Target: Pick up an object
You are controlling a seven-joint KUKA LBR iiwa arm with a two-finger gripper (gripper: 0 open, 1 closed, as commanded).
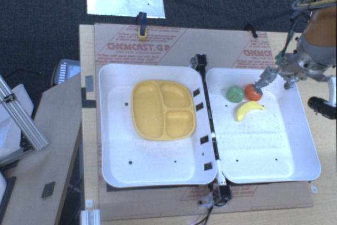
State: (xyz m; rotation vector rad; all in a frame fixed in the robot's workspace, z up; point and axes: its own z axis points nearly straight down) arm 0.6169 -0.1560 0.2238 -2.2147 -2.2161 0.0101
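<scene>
Three toy foods lie in the right bin [295, 160], near its far edge: a green round fruit [235, 94], a red tomato [253, 93] beside it and a yellow banana [248, 110] just in front. My gripper [276, 82] hangs over the bin's far right part, open, with nothing between its fingers. Its left finger [263, 80] points down at the tomato's right side and looks close to it or just touching it. The other finger stands farther right, above bare bin floor.
The left bin [113, 166] holds a yellow compartment plate [162, 109]. A black divider with clips [207, 118] runs between the bins. A yellow clamp [142, 26] sits at the bench's far edge. The arm's grey body [318, 45] fills the upper right.
</scene>
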